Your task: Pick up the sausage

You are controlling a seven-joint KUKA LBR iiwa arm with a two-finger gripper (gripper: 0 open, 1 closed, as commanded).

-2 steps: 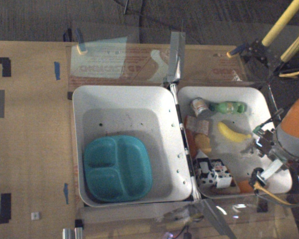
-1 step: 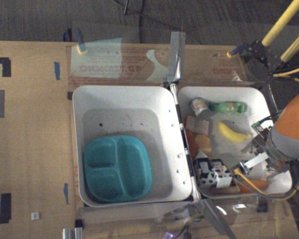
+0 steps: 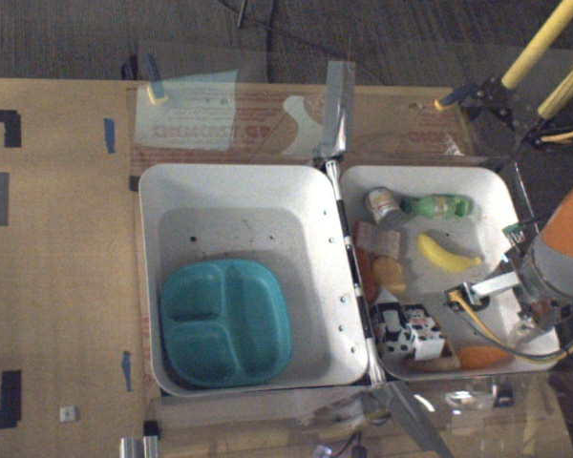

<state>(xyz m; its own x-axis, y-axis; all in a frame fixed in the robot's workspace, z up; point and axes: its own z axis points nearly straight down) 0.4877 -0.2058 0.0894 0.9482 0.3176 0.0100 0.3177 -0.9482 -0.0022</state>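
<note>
On the left part of the counter (image 3: pixel 57 256) there are black marks and small pieces of blue tape. Next comes the left bin (image 3: pixel 234 191), and in it lies a teal plate (image 3: pixel 224 324) with three compartments, near the front wall.

The right bin (image 3: pixel 492 184) stands just beside it, and the two walls touch. Along its left wall lies a long reddish thing, which I take to be the sausage (image 3: pixel 363 265), though it is small and not sharp. A pinkish-brown block (image 3: pixel 380 240) is just beside the sausage, and a round yellow-orange fruit (image 3: pixel 390 275) is below the block. At the back of this bin a can (image 3: pixel 382 203) lies on its side, with a green bottle (image 3: pixel 437 205) to its right, also lying. A banana (image 3: pixel 444 254) lies in the middle. A black and white carton (image 3: pixel 408 332) stands near the front wall, and to its right there is an orange thing (image 3: pixel 483 356).

The arm (image 3: pixel 563 241) comes in from the right, with a yellow cable (image 3: pixel 487 324) looping under it. The hand (image 3: pixel 538 315) is over the front right part of the right bin, well apart from the sausage. I cannot tell whether the hand is released or clenched, and I see nothing held in it.
</note>
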